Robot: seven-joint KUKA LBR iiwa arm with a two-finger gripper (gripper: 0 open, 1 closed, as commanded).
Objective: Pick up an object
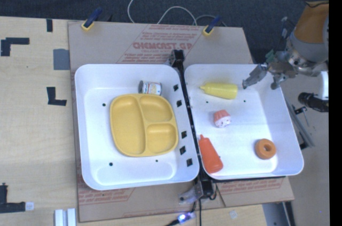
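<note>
tool (263,76): spread, nothing held | yellow plastic bottle (219,91) | ring-shaped donut (265,149)

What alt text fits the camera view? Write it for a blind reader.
A robot gripper hovers at the right bin's upper right edge, near a yellow bottle. That bin also holds an orange bottle, a donut and a small pink toy. The left bin holds a yellow divided plate and a can.

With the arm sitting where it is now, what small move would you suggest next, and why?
I would probably ease the gripper leftward and down toward the yellow bottle. The gripper hangs over the right bin's upper right rim with nothing between its fingers, and that bottle lies closest, clear of the pink-and-white piece, the orange bottle and the doughnut.
</note>
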